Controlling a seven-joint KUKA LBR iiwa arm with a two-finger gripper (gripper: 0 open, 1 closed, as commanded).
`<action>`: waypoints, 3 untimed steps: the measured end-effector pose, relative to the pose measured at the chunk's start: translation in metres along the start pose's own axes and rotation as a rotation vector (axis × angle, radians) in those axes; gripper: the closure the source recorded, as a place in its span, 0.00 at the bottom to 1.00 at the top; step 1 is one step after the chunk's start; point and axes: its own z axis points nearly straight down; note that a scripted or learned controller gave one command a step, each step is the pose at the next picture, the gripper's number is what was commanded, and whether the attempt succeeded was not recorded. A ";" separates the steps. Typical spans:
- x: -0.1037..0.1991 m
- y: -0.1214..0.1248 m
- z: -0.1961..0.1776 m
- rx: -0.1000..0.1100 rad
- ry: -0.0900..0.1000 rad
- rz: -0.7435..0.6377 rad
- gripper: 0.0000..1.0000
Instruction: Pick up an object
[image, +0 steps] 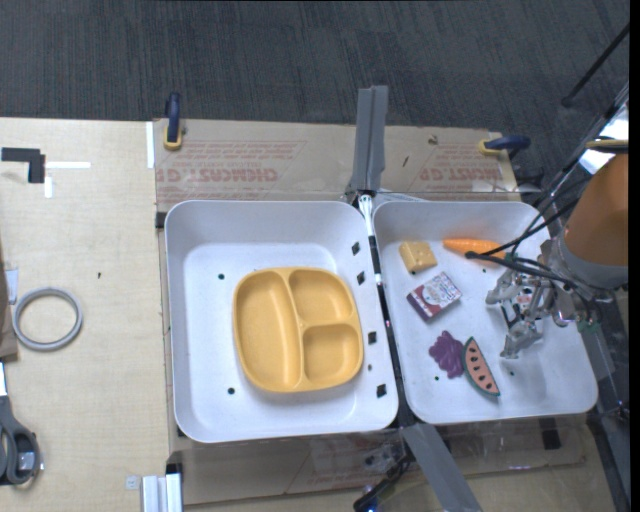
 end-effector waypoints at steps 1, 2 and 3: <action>-0.074 -0.008 0.003 0.000 -0.003 0.094 0.00; -0.103 -0.006 -0.039 0.001 -0.003 0.381 0.00; -0.078 -0.008 -0.031 0.001 -0.002 0.229 0.00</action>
